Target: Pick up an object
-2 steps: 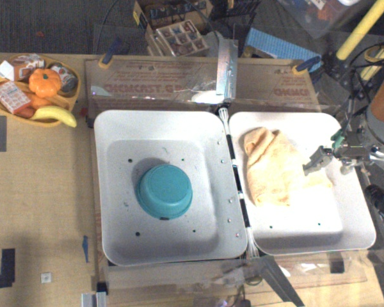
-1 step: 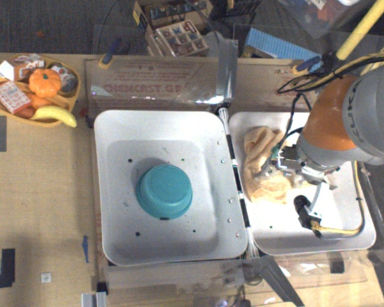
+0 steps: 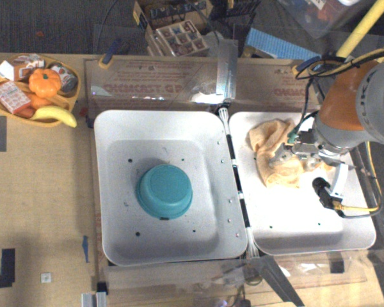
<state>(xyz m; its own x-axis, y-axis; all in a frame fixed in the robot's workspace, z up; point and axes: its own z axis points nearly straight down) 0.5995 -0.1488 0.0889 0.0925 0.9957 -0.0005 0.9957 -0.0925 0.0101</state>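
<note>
Fingers of the gripper (image 3: 293, 160) press down into the cloth (image 3: 275, 151), and we cannot tell whether they are apart or together. We see the tan cloth crumpled in the right bin (image 3: 307, 229), toward its back-left corner, directly under the tool. We judge it soft, light and limp, best pinched at a raised fold. A teal bowl (image 3: 165, 190) sits mid-left bin (image 3: 115, 146).

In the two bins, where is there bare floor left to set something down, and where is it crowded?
Left bin: bare floor rings the teal bowl, widest along the far edge and left side. Right bin: the near half is bare, from below the tan cloth to the near rim. Crowded: the right bin's far half, where the gripper sits at the cloth with a cable beside it.
</note>
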